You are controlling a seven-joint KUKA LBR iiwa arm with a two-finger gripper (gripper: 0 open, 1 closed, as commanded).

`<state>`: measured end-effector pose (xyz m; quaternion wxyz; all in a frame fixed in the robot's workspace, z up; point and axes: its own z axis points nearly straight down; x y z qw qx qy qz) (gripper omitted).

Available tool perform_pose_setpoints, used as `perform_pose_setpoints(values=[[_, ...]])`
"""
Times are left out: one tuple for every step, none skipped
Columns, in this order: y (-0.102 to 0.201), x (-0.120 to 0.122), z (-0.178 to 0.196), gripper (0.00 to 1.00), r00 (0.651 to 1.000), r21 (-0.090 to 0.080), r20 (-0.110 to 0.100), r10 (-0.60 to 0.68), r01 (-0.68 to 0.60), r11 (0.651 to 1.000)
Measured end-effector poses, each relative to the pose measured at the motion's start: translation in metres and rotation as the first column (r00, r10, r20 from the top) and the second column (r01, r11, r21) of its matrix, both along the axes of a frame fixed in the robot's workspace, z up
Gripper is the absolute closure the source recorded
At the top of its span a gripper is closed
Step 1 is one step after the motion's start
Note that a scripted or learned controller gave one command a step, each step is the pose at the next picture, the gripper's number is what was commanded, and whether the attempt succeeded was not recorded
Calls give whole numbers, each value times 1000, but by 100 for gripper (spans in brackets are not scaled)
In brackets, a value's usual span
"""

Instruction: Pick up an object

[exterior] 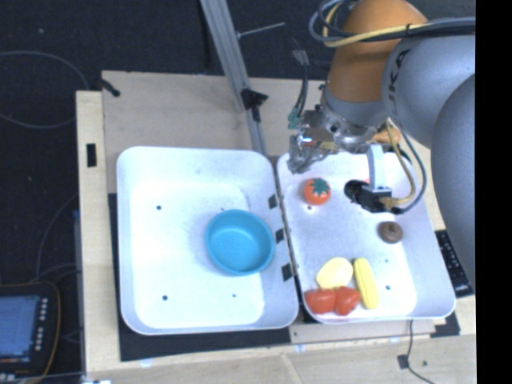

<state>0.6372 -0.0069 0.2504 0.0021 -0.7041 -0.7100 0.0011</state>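
camera view: gripper (302, 160) above right bin (416, 294)

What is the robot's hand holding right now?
Nothing that can be seen. The gripper hangs at the far edge of the right bin, just above the orange tomato toy, which lies on the bin floor with nothing gripping it.

Pale wooden bench (176, 110) on dark, cable-strewn floor (48, 22)
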Motion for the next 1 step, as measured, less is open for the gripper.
perform_pose_setpoints(values=[[54,-1,-12,100,1000,0,-2,0,0,1000]])
